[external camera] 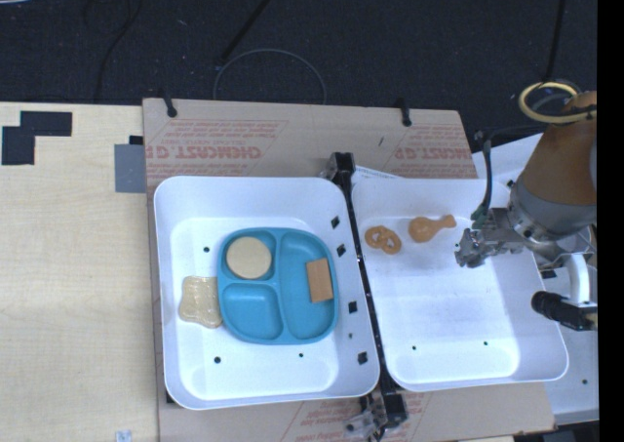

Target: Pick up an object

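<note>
Gripper (471,250) near pear (430,227), pretzel (382,239)

1. Two white bins (429,352), side by side.
2. One blue tray (276,318) with three compartments.
3. One round cracker (248,257), at the tray's 11 o'clock.
4. One brown slice (319,281).
5. One pale biscuit (200,301).
6. One pretzel (383,238).
7. One drumstick (429,227).

Blue tray (255,318), tan round cracker (248,258), golden-brown pretzel (383,239), white bins (185,372).
</note>
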